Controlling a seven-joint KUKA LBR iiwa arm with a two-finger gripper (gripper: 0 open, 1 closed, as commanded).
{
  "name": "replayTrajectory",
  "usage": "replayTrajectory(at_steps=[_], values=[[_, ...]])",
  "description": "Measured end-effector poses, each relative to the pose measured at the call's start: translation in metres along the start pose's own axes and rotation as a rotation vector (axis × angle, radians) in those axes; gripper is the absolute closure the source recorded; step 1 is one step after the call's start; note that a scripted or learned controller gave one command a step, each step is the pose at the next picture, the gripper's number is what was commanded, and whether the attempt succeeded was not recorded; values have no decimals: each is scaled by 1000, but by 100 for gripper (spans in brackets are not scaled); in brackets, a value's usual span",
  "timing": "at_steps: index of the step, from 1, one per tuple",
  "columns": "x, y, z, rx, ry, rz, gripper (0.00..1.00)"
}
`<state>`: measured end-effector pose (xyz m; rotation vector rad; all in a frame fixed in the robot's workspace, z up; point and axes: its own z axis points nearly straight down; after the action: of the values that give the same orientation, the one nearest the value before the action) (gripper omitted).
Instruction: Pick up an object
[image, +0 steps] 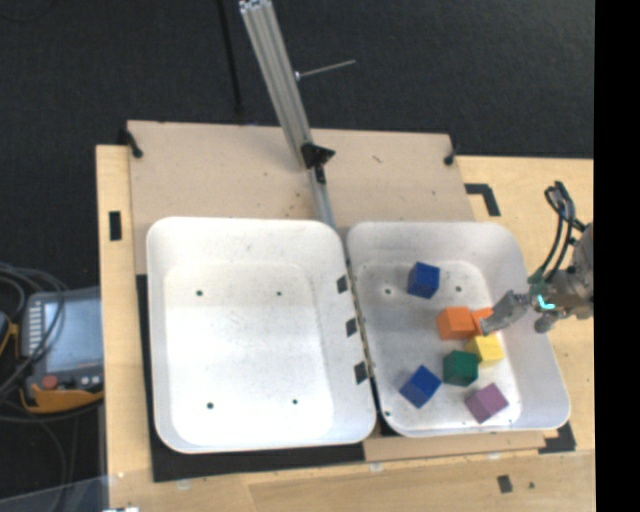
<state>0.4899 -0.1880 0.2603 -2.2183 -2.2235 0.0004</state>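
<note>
The right-hand shallow white bin (520, 260) holds six small cubes. Taking the orange cube (458, 322) as landmark: a blue cube (424, 279) lies up and left of it, a yellow cube (489, 347) just beside it lower right, a green cube (461, 367) below, a second blue cube (421, 385) lower left, a purple cube (487, 401) farthest below. The gripper (497, 318) reaches in from the right, its tip touching or just beside the orange cube; whether it grips cannot be told.
</note>
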Motion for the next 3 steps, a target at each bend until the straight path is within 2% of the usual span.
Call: replayTrajectory(at_steps=[1, 3], values=[[0, 1, -2, -3, -1, 1, 0], [-10, -5, 87, 2, -1, 3, 0]])
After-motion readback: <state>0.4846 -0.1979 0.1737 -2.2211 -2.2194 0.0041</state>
